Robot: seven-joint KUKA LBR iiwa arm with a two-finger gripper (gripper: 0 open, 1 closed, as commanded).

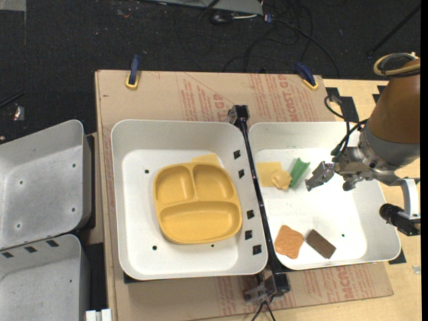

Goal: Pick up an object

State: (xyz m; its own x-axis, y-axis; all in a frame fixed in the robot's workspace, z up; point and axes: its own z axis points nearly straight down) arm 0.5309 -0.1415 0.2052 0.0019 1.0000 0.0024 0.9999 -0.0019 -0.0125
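Looks like the approach step: gripper [319, 175] hangs over the right bin [381, 249], can't tell its state. Green block [298, 172] sits just beside it, so next it needs lining up and dropping.

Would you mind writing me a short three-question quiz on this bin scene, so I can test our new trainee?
1. True or false: the yellow divided tray lies in the right bin.
2. Which thing lies nearest the gripper?
A. the green piece
B. the brown block
C. the orange waffle-like piece
3. Fill in: the brown block lies beside the ______ piece, near the right bin's front edge.

Key:
1. False; the tray lies in the left bin.
2. A
3. orange waffle-like
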